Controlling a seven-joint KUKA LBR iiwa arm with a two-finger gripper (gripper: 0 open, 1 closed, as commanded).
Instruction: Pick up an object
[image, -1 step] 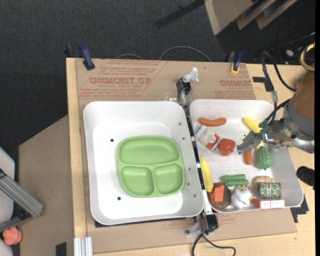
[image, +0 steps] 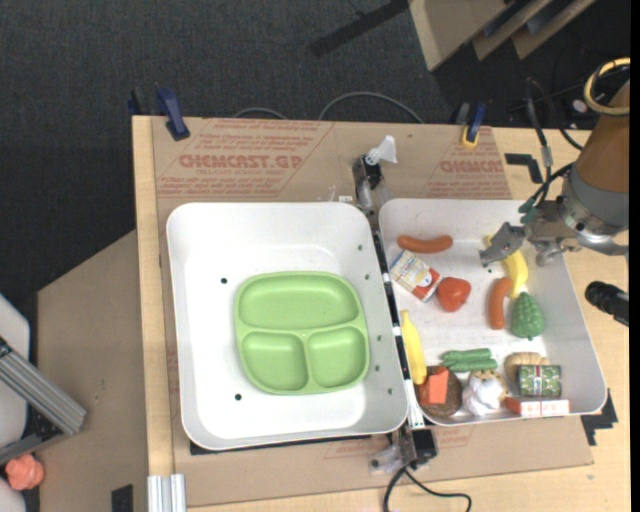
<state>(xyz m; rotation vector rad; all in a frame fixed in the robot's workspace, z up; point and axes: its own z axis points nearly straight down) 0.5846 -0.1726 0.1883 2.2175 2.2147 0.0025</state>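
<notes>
My gripper (image: 524, 246) hangs over the upper right part of the right bin (image: 590, 345), fingers spread open, with nothing between them. Just below it lies a small yellow banana (image: 516, 273), its top end under the gap between the fingers. Beside the banana are an orange carrot-like piece (image: 496, 303) and a green broccoli (image: 527, 315). Further left lie a red sausage (image: 425, 242), a white and red packet (image: 412, 275) and a red tomato (image: 454, 293).
A green divided plate (image: 300, 333) sits in the left bin (image: 200, 240). Along the right bin's near side lie a yellow strip (image: 411, 345), green beans (image: 468, 358), an orange and brown piece (image: 437, 387), a white figure (image: 484, 392) and a green can (image: 540, 379).
</notes>
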